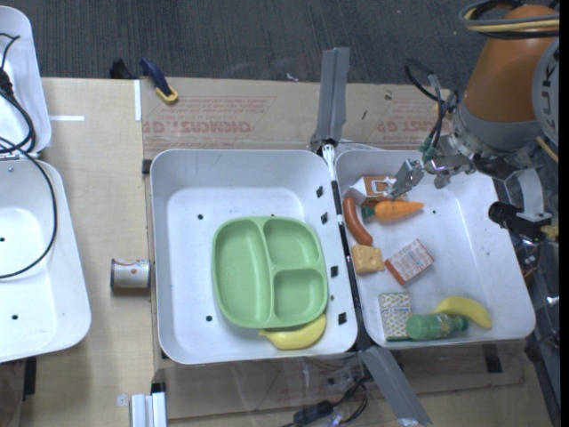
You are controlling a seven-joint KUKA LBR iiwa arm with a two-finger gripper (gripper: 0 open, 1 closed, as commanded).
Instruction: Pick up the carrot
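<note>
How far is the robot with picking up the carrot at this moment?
Done: the claw has reached the right bin and sits just above the carrot. In hand: nothing that I can see; the carrot lies on the bin floor beside the sausage. Left: closing on the carrot and lifting it out. Whether the claw touches the carrot is unclear.

Green divided plate [270, 272] in left bin [178, 194] w/ banana [293, 335] touching.
</note>
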